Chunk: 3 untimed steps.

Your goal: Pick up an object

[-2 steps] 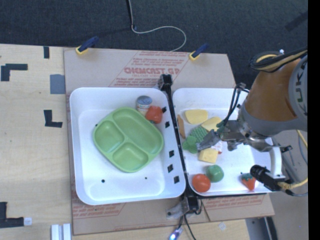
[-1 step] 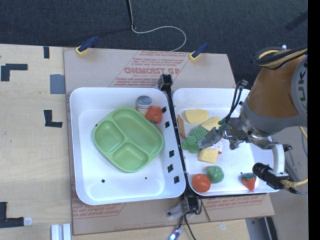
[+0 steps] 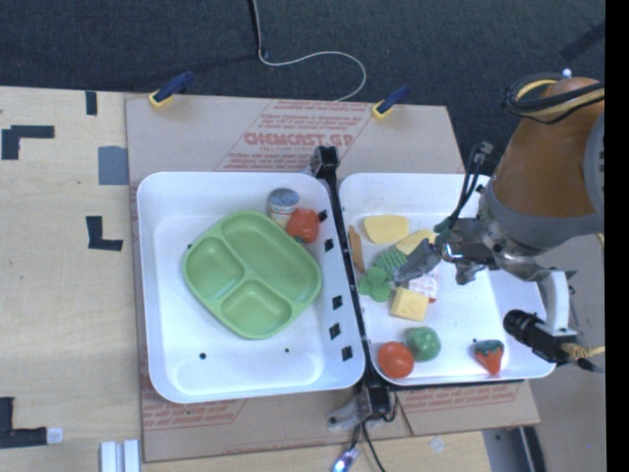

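**Gripper low over right bin clutter**

Gripper (image 3: 421, 264) down in the right bin (image 3: 511, 362), among the toy food near the divider. Whether it is spread or pinching: cannot tell. Just beside it: green leafy piece (image 3: 378, 273), yellow block (image 3: 410, 305), yellow slice (image 3: 385, 229). Nearer the front wall: red tomato (image 3: 396, 360), green ball (image 3: 424, 342), strawberry (image 3: 489, 355). Left bin (image 3: 167, 362) bears a green divided tray (image 3: 254, 273), a small can (image 3: 283, 202) and an orange-red piece (image 3: 304, 225).
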Each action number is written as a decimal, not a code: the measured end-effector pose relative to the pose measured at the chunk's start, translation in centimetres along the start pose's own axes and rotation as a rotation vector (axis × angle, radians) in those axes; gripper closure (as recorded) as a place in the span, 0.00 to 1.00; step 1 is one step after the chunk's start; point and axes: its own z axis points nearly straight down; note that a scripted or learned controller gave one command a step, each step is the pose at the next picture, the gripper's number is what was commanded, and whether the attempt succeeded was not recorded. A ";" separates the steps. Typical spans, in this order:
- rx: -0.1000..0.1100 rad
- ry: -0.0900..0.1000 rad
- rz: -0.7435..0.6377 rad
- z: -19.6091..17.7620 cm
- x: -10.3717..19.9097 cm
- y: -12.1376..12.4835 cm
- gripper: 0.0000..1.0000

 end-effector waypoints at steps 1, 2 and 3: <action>0.006 0.000 0.001 2.5 1.7 -0.1 0.00; 0.010 0.001 0.001 8.7 3.1 -0.2 0.00; 0.005 0.002 -0.005 8.4 8.8 -0.1 0.00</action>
